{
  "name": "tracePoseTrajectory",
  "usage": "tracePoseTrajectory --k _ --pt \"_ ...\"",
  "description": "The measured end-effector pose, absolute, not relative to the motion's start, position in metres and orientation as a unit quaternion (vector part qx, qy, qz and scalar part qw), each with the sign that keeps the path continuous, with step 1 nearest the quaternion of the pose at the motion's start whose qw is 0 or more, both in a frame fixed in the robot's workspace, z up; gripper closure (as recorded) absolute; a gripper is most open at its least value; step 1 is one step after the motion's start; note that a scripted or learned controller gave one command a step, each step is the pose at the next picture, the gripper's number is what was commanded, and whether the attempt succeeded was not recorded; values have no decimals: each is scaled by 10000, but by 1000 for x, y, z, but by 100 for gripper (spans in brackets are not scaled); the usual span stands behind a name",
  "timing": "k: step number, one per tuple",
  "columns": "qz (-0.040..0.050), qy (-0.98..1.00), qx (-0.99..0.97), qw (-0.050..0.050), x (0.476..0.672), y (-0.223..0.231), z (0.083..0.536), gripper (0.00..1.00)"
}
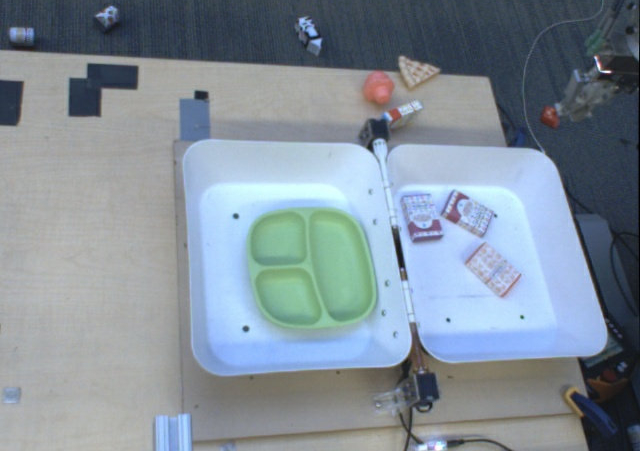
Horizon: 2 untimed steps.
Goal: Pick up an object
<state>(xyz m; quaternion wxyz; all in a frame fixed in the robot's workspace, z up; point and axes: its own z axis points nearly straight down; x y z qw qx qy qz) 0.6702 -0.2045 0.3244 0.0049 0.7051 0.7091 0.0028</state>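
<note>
Nearest the camera, the two shallow white bins are seen side by side. The left bin (215, 339) is occupied by a pale green plastic tray with three compartments (312, 269). In the right bin (560, 334), three small red-and-white printed cartons are laid flat. The nearest carton (493, 269) is set slantwise, its long axis running from far-left to near-right. Farther back, an upright carton (422, 217) lies close to the dividing wall, and a tilted carton (468, 212) is placed just beside it.

Beyond the bins, an orange-red ball (378, 87) and a toy pizza wedge (418, 70) rest on the wooden bench.

Farthest off, at the right edge, a blurred metallic assembly is judged to be the gripper (590, 84). It is held well outside the right bin, past its far-right corner. Whether it is apart or closed cannot be told. All three cartons lie leftward and nearer from it, so the tilted carton is judged the shortest reach.
</note>
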Motion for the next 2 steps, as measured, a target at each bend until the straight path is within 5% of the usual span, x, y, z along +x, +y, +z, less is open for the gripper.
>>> tracePoseTrajectory --k 1,2 --pt "10 7089 7054 -1 669 -135 187 100" --pt "20 7080 7062 40 670 -177 296 100"
